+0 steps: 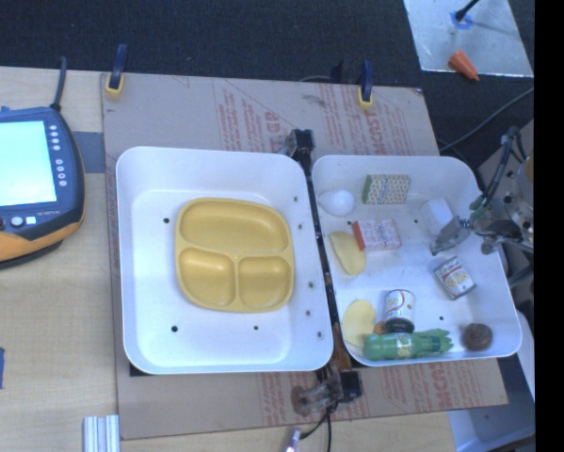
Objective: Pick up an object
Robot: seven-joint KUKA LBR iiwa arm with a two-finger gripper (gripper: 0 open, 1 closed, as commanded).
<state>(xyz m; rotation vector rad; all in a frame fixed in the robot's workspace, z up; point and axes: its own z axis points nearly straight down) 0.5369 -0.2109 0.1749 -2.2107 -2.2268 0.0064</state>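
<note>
Bottle [407, 345] lies flat, long axis left-right, cap pointing right; hand [454, 234] state: cannot tell.

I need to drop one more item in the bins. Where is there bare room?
The left bin has bare floor all around the yellow tray, widest along its near edge. The right bin is crowded; a small free patch lies between the can and the brown ball.

Two white bins [140, 347], one yellow tray [234, 252], one green bottle [406, 345].
</note>
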